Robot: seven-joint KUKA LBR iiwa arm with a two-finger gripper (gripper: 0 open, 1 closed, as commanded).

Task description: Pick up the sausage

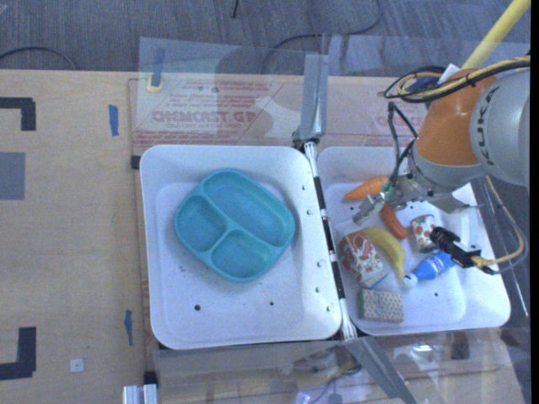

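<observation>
The sausage (394, 223) is a short reddish-orange piece lying in the right bin (480, 310), between an orange carrot (365, 189) and a yellow banana (390, 250). My gripper (376, 205) hangs low over the bin's upper left part. It is just above and left of the sausage's upper end, close to it or touching it. The wrist, with its orange band, hides the bin's far right part. Nothing shows as held.
Around the sausage lie a printed can (362, 257), a small tin (421, 231), a blue bottle (431, 268) and a speckled sponge (381, 305). The left bin (168, 310) holds a teal divided plate (236, 224). Cables trail beside the arm.
</observation>
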